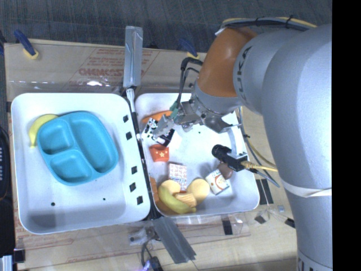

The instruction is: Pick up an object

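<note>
My gripper (162, 130) is low over the back left corner of the right bin (248, 199), coming down from the grey wrist. It hangs just above a red block with a yellow star (160, 153) and next to an orange object (155, 117) by the bin's left wall. A small black-and-white speckled piece (149, 128) sits at the gripper's left side. I see nothing clearly held. Toward the front lie a patterned box (177, 173), a yellow banana (172, 199), a pale yellow fruit (196, 189) and a small carton (217, 182).
The left bin (28, 208) holds a blue divided tray (79, 145) with a yellow object (38, 126) poking out under its back left edge. A grey divider bar (133, 55) stands between the bins at the back. The arm's bulk covers the right bin's right side.
</note>
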{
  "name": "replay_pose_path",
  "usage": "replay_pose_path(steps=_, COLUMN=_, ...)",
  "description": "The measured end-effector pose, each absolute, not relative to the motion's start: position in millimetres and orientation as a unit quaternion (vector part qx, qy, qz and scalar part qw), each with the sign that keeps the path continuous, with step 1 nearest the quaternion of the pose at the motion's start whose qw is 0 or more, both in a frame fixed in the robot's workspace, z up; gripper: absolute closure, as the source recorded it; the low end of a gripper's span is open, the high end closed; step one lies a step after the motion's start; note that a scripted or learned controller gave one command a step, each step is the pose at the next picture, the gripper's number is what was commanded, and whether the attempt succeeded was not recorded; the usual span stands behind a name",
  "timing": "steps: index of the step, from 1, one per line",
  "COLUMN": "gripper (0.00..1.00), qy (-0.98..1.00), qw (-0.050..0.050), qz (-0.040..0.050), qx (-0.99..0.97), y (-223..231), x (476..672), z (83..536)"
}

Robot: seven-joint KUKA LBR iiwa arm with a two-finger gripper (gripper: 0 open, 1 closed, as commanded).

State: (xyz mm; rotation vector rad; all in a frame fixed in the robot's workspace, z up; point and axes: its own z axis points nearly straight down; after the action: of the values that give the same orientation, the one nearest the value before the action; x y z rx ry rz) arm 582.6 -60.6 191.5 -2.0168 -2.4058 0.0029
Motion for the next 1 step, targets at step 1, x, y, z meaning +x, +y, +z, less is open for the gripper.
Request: replay_pose_path(steps=1, gripper=0.0, qy=-0.722, qw=0.004, qz=0.0035, qx=-0.691, y=-111.9, x=473.3, z=121.7)
